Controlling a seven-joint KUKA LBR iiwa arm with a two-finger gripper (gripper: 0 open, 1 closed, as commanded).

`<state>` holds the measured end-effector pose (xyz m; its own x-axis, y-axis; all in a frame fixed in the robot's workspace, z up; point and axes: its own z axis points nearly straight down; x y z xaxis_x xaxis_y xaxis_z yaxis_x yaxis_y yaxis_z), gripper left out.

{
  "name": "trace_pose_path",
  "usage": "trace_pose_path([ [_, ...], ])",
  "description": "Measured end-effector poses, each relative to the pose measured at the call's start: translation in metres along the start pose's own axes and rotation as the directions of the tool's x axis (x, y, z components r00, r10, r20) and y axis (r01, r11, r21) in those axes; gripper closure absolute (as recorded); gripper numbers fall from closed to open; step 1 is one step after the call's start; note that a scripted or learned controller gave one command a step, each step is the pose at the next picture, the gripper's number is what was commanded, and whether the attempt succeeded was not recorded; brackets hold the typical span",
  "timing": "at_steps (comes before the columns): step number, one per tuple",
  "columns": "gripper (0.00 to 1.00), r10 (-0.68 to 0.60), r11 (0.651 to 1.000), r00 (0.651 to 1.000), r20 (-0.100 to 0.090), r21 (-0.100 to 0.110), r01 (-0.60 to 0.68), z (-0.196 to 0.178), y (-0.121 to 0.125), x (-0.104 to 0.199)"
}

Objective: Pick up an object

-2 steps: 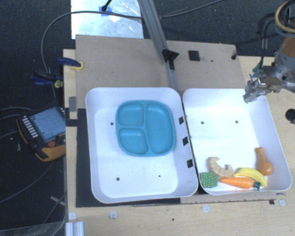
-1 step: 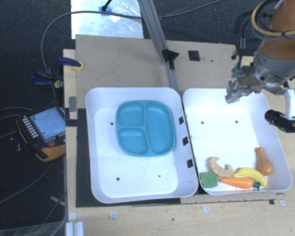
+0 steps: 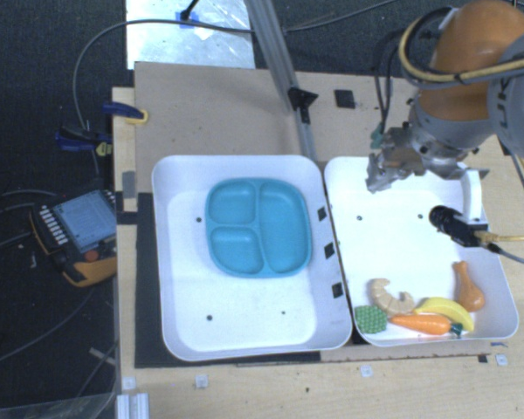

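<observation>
Your gripper [image 3: 382, 178] hangs over the upper left of the right bin [image 3: 402, 243], and you cannot tell from this slant how its jaws stand. Everything worth picking lies toward the lower right of the frame, well apart from it: a carrot [image 3: 421, 324] with its long axis running left to right, a banana [image 3: 445, 309] just above it, a tan curled piece [image 3: 389, 297], a green piece [image 3: 372, 319] and a brown drumstick shape [image 3: 468, 288]. They crowd together against the bin's lower wall, so edges overlap and are hard to separate. The blue plate [image 3: 258, 227] sits in the left bin.
</observation>
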<state>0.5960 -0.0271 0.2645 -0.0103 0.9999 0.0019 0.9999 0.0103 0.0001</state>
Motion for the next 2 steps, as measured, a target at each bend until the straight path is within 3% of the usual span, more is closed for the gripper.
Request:
trace_pose_path([
  [2,1.00,0.000,1.000,1.000,-0.001,0.001,0.000,0.018,-0.017,0.103],
])
